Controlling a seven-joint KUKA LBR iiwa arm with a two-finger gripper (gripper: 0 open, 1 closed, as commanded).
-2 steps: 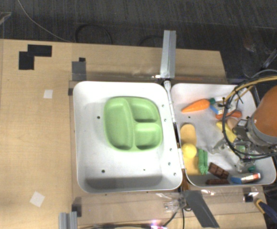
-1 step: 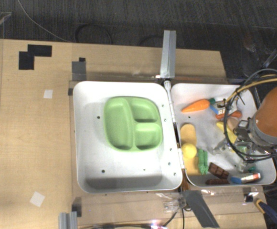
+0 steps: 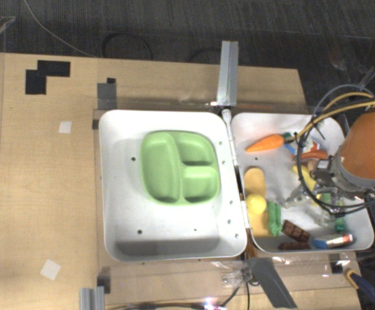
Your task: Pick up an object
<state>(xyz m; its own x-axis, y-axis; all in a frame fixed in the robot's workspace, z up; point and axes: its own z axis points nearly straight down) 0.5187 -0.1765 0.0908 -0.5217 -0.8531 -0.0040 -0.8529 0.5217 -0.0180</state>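
The right bin point(image 3: 268, 124) holds several small objects. An orange carrot point(image 3: 265, 143) lies at its far left, with a yellow piece point(image 3: 255, 179) and a yellow lemon-like ball point(image 3: 257, 204) below it. Beside them are a green stick-shaped toy point(image 3: 275, 217) and a brown chocolate bar point(image 3: 294, 230). A red, white and blue marker point(image 3: 333, 241) lies by the near wall. My gripper point(image 3: 310, 192) hangs low over the middle right of this bin, under the orange-banded wrist point(image 3: 368, 144) and its cables. A yellow object and small green pieces are partly hidden beneath it.
The left bin point(image 3: 119, 192) holds a green divided plate point(image 3: 178, 166) near its middle. A metal post point(image 3: 228, 73) stands at the far end of the wall between the bins. Wooden bench top extends to the left.
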